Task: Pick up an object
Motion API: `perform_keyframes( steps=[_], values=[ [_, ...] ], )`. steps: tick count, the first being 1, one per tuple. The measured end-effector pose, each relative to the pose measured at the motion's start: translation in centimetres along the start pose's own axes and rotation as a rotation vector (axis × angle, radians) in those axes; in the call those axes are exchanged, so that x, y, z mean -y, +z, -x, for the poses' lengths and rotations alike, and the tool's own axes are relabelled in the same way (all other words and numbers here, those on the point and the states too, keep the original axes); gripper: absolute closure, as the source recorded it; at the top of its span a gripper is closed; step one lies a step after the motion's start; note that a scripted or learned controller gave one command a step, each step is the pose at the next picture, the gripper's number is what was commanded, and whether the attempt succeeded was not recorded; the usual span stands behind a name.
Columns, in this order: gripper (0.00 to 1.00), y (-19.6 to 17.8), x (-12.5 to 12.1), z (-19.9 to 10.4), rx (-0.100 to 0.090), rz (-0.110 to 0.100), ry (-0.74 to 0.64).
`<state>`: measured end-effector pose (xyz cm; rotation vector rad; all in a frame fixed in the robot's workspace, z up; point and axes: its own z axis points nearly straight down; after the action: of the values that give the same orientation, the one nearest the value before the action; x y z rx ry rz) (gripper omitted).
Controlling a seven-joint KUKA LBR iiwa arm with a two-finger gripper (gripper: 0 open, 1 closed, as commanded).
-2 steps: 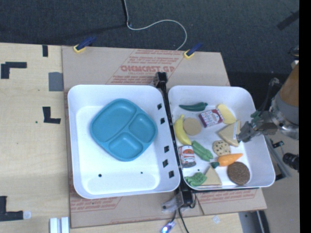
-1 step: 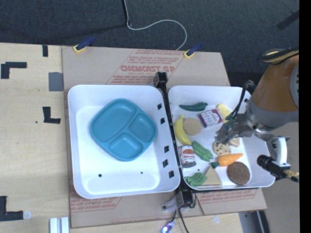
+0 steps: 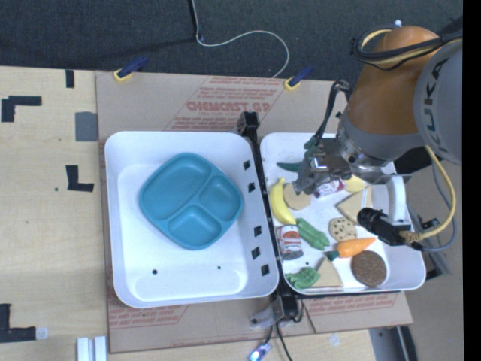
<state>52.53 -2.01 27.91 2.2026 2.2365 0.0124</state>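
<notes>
My gripper (image 3: pixel 307 177) hangs low over the upper middle of the right bin (image 3: pixel 412 280), its dark fingers just above a pale round item (image 3: pixel 299 199) and next to a yellow banana (image 3: pixel 280 202). Whether anything sits between the fingers is not visible. Below it lie a green pickle-like piece (image 3: pixel 312 233), a small can (image 3: pixel 290 241), a chocolate-chip cookie (image 3: pixel 341 228), an orange carrot (image 3: pixel 353 247), a brown round patty (image 3: pixel 369 268), a green leafy piece (image 3: pixel 304 278) and a pale wedge (image 3: pixel 353 204).
The left bin (image 3: pixel 128 277) holds a blue divided plate (image 3: pixel 191 199). A black divider with clips (image 3: pixel 259 201) runs between the bins. The grey and orange arm (image 3: pixel 394 89) covers the right bin's upper right. A white cable (image 3: pixel 240 40) lies behind the bins.
</notes>
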Motion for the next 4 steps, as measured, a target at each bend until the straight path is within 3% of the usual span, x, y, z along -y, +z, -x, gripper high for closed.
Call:
perform_keyframes(
  steps=[1,2,3,4],
  values=[
    [1.0,4.2,-1.9,-7.3,0.003,-0.012,0.007],
    [1.0,-1.0,3.5,-2.2,0.004,-0.008,0.019],
    [1.0,4.3,-2.6,-0.5,0.006,-0.01,0.016],
    [1.0,3.1,-2.5,-0.7,0.005,-0.01,0.014]
  ],
)
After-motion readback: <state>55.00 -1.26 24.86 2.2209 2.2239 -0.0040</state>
